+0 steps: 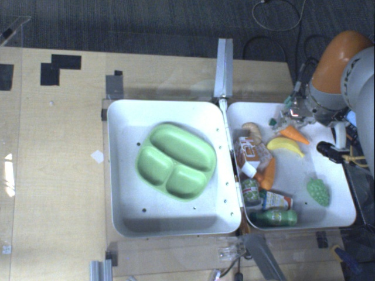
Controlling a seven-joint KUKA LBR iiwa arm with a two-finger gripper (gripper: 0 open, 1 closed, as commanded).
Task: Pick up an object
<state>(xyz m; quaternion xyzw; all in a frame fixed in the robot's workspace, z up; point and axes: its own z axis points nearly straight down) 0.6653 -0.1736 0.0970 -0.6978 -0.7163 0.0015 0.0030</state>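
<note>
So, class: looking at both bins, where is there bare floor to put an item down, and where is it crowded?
Left bin: bare strips ring the green divided plate, widest along the near wall. Right bin: bare floor lies between the banana, the green bumpy object and the green bottle. Its left side, by the divider, is crowded with packets and bottles.

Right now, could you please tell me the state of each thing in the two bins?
green plate: upright, alone in the left bin
banana: lying flat, right bin
green bottle: on its side, against the near wall
green bumpy fruit: lying apart
</note>
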